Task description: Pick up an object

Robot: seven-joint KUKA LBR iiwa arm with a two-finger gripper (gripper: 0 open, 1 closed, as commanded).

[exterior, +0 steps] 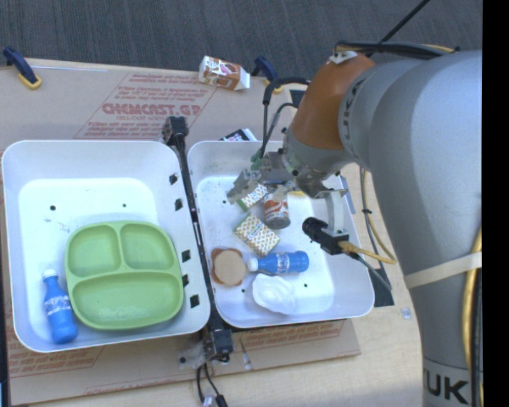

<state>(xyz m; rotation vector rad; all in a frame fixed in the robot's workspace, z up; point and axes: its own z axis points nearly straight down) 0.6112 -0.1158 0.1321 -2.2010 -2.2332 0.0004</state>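
Grey arm low over the right bin (356,291), its gripper (267,181) among the clutter at the bin's far side

A small brown can (276,211) sits just beneath and slightly nearer the camera than the gripper, tilted, its long axis running roughly up and down the view; a patterned packet (257,235) lies just below it, and a blue-capped bottle (280,263) farther toward the near wall. Whether the fingers are spread or pinching cannot be told; nothing visibly sits between them
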